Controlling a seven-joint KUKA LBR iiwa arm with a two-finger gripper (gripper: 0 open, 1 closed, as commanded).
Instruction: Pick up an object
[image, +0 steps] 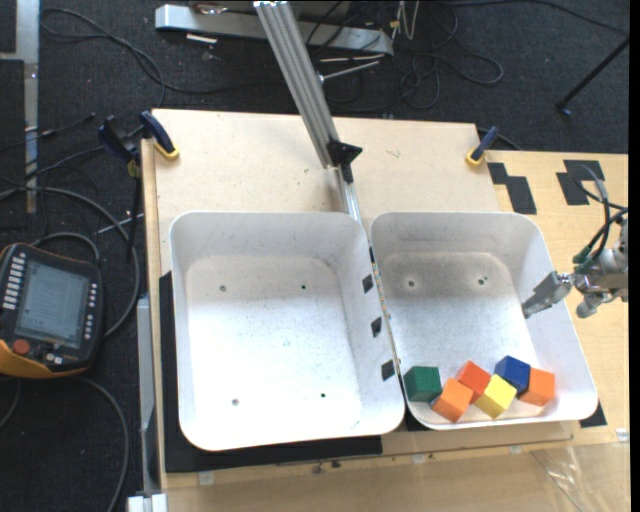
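A: Where are the blocks?

B: All in the right bin (455, 250), bunched along its near edge. The green cube (423, 382) sits nearest the divider between the bins. Next come two orange cubes, one (474, 378) just behind the other (454, 400), then a yellow cube (496, 397), a blue cube (513, 372) behind it, and a third orange cube (539, 386) towards the near right corner.

A: Are they touching?

B: The five coloured ones press together; the green one stands slightly apart.

A: And the gripper?

B: The gripper (545, 292) hangs at the right bin's right rim, well apart from the blocks, with nothing in it. I cannot tell how its jaws stand.

A: The left bin (200, 240)?

B: White, speckled, beside the right one.
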